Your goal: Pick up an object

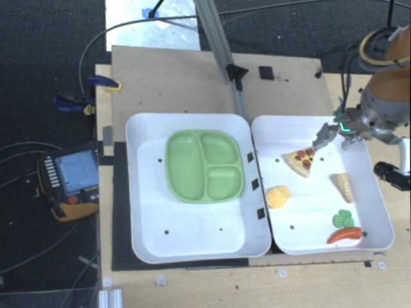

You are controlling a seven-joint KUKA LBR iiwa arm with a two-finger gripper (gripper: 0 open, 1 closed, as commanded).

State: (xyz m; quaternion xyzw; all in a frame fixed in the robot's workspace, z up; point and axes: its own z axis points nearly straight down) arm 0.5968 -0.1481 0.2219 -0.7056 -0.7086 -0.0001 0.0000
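A dark carpeted floor is being shown around a pale tan bench board (192, 82), on which two shallow white plastic bins are being kept side by side so that things can be moved between them. The left white bin (148, 236) is sitting at the lower centre of the frame and is being used to hold a light green three-compartment plastic plate (204, 165). The right white bin (379, 223), at the lower right, is being used as the store of toy food. The grey arm with its orange band (385, 76) is being reached in from the upper right edge, slanting down toward that bin.

The gripper (323, 135) is being held low over the upper part of the right bin, probably lined up for a grasp. Whether its fingers are spread or pressed together cannot be told; nothing is being seen between them.

The likeliest target, a toy pizza slice with red topping (300, 161), is lying just beside and below-left of the gripper tip, its crust end very near or touching. Further down, a yellow corn piece (277, 197), a tan cone (344, 186), a green broccoli piece (343, 220) and a red-orange sausage (345, 235) are lying apart.
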